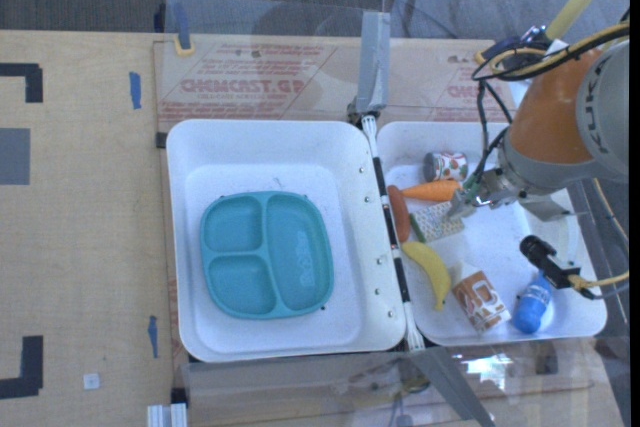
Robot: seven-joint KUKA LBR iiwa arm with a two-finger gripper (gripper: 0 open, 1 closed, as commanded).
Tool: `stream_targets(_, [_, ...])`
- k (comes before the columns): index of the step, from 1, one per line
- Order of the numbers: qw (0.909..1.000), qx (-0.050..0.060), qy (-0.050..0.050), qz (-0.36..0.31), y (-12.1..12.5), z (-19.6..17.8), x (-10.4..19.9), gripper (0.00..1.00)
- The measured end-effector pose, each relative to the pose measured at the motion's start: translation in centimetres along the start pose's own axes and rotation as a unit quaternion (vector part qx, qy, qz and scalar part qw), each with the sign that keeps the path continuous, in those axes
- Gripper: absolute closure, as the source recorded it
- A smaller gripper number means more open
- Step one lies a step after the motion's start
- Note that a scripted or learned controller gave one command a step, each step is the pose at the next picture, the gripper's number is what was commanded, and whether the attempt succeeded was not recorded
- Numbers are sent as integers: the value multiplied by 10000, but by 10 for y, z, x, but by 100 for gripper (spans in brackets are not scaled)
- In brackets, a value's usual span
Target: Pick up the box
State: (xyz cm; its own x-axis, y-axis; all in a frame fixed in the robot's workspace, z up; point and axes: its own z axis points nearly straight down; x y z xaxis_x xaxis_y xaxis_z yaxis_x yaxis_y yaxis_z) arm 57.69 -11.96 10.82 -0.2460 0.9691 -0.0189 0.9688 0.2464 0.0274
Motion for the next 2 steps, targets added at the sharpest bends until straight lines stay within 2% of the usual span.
stream_targets(1, [9963,-104,-34,-848,-38,4,15,100])
stream_targets(2, [9995,124,93,-258,28,-78,80,100])
